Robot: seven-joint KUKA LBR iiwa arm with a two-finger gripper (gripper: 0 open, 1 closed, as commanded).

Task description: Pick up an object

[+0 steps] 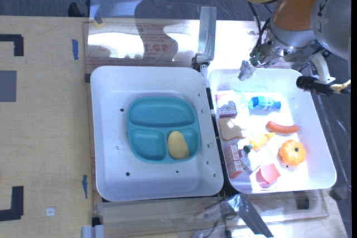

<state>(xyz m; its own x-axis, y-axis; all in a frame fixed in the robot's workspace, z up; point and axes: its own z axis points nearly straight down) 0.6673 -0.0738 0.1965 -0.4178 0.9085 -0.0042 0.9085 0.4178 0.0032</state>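
One claw [246, 71] hangs over the far left corner of the right bin [323, 145], a small grey metal tip below the orange-banded wrist; I cannot tell how it is set, and nothing shows in its grip. Yellow and black cables loop above the arm.

Below it, the right bin is crowded. Nearest the claw lies a small pink-and-white packet [226, 100], and just beside that a brown-wrapped one [227, 111]. To the right of these a blue bottle [264, 103] lies on its side, smooth and shiny, apart from the rest. Further toward the near edge sits a tan, toast-like slice [230, 131] with a rough outline, then a glossy red-orange sausage [282, 128], long and slightly curved. A small yellow-orange piece [259, 142] lies between the slice and a rounded orange pumpkin [292, 153] with a green stem. Along the bin's left wall is a red-and-white wrapped packet [234, 160], and near the front a pink cup-shaped piece [268, 174] is tipped over.

The left bin [106, 136] holds a teal plastic divided tray [159, 120] with three compartments; a smooth yellow lemon-shaped thing [178, 145] rests in its near right compartment. Both bins are white, shallow, with rounded corners, sitting on the pale wood tabletop [39, 136].
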